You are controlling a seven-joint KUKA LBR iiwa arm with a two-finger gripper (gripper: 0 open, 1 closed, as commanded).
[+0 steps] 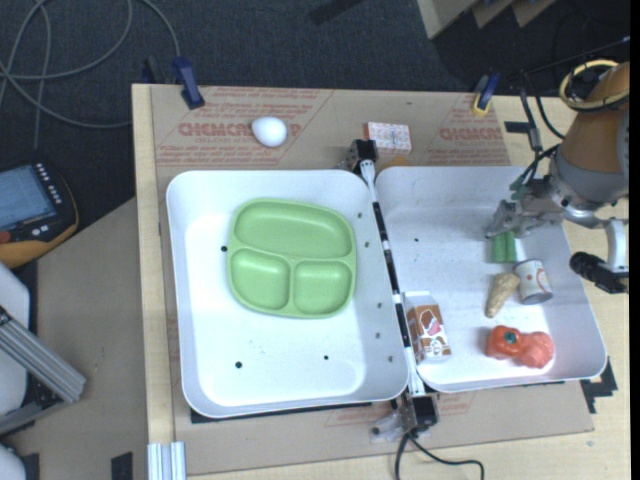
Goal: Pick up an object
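Green block point(502, 247) upright in view, long axis top-bottom, hand point(515, 220) above, grip unclear

Cardboard sheet point(300, 118) under the bins is showing red "CHEMCAST" print, mirrored, left and right behind the bins; rest illegible.

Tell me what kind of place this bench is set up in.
Probably a robotics lab or test cell, not a home. Two shallow white bins sit clamped to a cardboard-covered bench, a robot arm reaches over the right bin, and loose cables lie on dark carpet beside a handheld control pendant.
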